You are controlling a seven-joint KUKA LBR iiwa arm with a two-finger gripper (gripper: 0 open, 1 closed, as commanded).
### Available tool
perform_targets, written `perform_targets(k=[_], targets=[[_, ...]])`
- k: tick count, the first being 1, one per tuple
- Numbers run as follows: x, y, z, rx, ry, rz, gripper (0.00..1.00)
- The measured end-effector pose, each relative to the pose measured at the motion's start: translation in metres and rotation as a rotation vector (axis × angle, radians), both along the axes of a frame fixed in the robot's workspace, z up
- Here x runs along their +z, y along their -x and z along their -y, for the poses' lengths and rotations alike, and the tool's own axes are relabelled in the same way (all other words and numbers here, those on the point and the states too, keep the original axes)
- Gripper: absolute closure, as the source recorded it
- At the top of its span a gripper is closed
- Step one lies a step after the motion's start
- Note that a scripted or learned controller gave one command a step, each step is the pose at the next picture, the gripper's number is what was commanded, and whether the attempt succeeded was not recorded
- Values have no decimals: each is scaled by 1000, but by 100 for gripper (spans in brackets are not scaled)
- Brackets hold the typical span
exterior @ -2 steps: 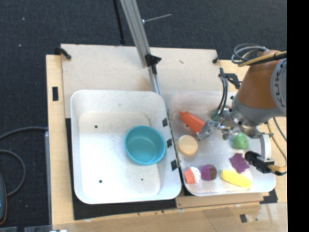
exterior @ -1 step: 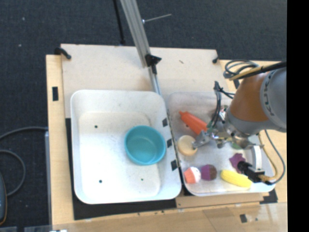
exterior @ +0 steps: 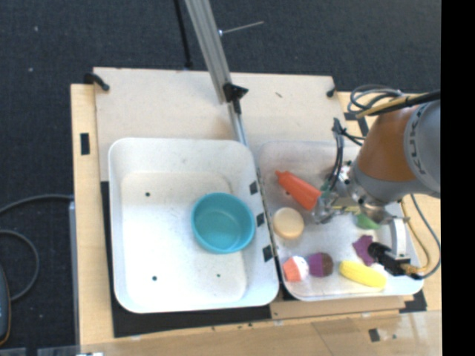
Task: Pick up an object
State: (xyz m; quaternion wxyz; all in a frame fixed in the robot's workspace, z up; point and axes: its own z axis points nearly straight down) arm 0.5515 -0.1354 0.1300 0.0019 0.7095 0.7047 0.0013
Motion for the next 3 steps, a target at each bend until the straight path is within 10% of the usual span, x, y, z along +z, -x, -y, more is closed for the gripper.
perform_targets(k=[3], targets=[[151,-16,12,10,1,1,100]])
